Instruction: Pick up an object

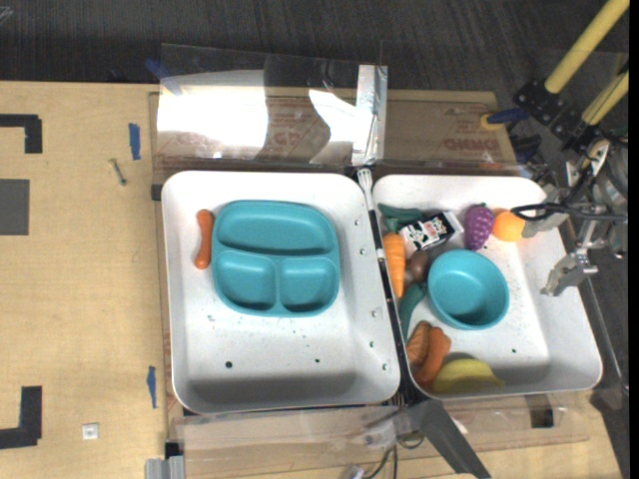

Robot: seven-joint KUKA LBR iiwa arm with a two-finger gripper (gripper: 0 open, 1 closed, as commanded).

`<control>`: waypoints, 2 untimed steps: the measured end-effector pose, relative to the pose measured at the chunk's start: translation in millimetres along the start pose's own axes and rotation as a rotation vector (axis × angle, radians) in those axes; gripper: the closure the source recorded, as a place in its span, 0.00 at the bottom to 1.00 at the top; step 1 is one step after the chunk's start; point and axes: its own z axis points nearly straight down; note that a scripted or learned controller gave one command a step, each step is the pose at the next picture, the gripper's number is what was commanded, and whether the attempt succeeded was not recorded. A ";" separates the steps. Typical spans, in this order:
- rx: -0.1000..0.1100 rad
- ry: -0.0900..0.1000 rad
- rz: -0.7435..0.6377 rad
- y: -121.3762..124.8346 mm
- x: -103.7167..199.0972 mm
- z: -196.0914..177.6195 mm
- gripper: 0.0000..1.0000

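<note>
Nothing is picked yet: your gripper (561, 275) sits at the right bin's (569, 342) edge, seemingly empty; I can't tell its state.

The right bin (559, 337) holds a teal bowl (467, 288) upright at its middle, with purple grapes (479, 226) and an orange fruit (508, 226) behind it. A carrot (394, 260) lies along the left wall, and a yellow fruit (465, 372) sits by the front edge.

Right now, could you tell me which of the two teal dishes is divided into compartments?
The teal tray in the left bin, with three sections. The teal bowl in the right bin is round and undivided.
</note>
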 end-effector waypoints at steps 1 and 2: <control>0.001 -0.002 0.245 -46.2 -52.1 171.0 0.00; 0.002 -0.010 0.240 -44.4 -55.8 157.8 1.00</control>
